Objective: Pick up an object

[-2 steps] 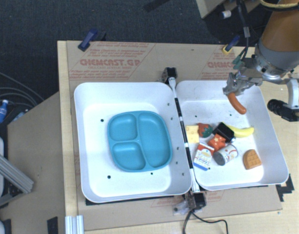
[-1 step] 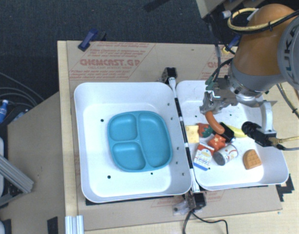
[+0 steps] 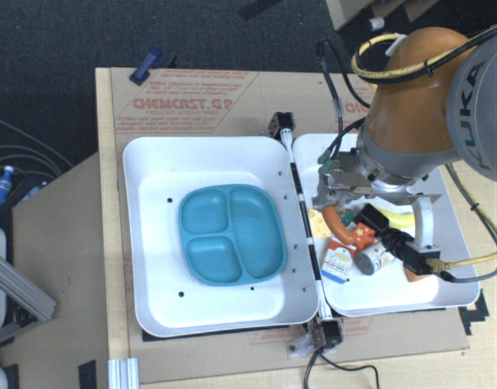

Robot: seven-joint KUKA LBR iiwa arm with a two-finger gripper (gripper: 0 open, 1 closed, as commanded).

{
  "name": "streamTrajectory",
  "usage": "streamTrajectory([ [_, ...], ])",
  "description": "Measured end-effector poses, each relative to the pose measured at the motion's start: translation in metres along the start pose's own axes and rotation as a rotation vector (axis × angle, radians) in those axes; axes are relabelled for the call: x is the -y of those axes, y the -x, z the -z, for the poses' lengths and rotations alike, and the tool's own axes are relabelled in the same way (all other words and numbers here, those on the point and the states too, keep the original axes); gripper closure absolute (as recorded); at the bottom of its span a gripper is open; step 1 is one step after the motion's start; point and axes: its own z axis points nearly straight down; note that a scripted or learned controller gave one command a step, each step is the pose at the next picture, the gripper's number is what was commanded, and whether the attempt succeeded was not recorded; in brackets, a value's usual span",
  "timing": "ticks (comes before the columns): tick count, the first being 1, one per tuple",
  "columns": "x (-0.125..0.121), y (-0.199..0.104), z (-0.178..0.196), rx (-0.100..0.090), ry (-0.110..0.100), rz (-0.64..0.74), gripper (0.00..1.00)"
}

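Note:
The right bin [image 3: 394,298] holds a small heap of objects. An orange sausage-shaped piece [image 3: 338,224] lies at its left side, with a red piece [image 3: 362,235] beside it. In front of these lie a small white, red and blue carton [image 3: 337,264] and a grey cylinder [image 3: 365,262]. A yellow piece [image 3: 399,217] shows further right. My gripper [image 3: 340,198] hangs low over the heap's far left part, just above the orange piece. The wrist hides much of the bin's back half.
In the left bin [image 3: 151,185] lies a blue divided plate [image 3: 232,233]. A black rail [image 3: 301,209] runs between the two bins. A blue marker [image 3: 145,66] lies on the cardboard behind the left bin.

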Motion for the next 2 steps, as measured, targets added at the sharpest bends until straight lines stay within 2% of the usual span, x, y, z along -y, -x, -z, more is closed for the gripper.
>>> streamTrajectory([
  [1,0.034,-0.050,0.003,0.001,-0.001,0.000,1.00],
  [2,-0.008,0.040,-0.022,0.003,0.004,-0.003,1.00],
])
